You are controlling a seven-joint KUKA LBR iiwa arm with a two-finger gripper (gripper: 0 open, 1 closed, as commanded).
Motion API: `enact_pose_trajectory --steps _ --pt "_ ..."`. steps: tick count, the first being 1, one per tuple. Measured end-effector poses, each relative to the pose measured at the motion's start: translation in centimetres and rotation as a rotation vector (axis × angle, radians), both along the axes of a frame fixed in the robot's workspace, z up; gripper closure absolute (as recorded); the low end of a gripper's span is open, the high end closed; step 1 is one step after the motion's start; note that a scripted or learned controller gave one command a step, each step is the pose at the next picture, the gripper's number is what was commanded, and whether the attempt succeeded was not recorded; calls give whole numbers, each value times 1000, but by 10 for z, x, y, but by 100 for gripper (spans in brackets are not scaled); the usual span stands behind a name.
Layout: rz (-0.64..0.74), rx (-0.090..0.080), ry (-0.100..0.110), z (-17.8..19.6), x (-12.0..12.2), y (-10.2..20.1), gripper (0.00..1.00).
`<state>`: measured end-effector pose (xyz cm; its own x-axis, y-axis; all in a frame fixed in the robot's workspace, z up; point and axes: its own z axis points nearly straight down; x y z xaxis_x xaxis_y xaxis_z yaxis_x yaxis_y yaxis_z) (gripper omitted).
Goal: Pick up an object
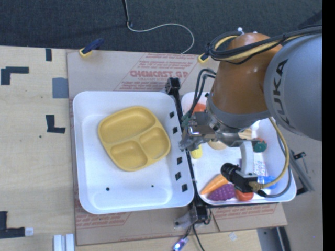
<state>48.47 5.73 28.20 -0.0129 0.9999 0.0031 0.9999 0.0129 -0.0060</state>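
Observation:
My gripper (194, 139) hangs low over the left side of the right bin (280, 140), close to the divider between the bins. The orange wrist and grey arm cover most of it from above. A small yellow object (197, 152) shows just beneath the gripper; whether it is held cannot be made out. Toy food lies at the bin's front: an orange carrot-like piece (213, 184), purple grapes (224, 193) and a red piece (244, 195). A teal item (259, 146) and a white packet (258, 167) lie to the right.
The left bin (86, 156) holds a yellow divided plate (134, 138). An orange piece (199, 109) peeks out at the right bin's back left. Black clips line the divider (180, 156). Cables loop around the arm and across the front of the right bin.

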Motion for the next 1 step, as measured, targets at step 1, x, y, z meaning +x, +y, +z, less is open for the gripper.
enact_pose_trajectory --steps 1 --pt "-6 1 -23 158 3 22 100"
